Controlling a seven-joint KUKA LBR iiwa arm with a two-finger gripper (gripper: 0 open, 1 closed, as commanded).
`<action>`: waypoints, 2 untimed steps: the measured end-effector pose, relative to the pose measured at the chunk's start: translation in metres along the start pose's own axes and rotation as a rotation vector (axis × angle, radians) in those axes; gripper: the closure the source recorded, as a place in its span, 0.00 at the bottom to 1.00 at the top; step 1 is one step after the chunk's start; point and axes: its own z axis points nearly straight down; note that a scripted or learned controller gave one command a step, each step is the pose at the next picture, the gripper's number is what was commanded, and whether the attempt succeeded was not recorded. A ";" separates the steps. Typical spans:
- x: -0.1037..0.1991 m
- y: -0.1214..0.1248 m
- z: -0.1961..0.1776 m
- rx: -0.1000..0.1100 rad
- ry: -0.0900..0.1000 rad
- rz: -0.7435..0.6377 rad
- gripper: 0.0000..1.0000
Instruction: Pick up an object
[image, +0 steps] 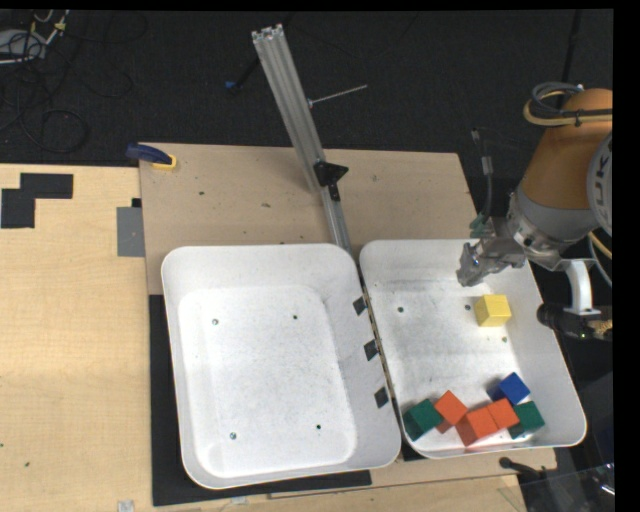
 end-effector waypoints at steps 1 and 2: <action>0.005 0.000 -0.062 -0.002 0.000 -0.001 1.00; 0.006 0.000 -0.063 0.004 0.000 -0.005 1.00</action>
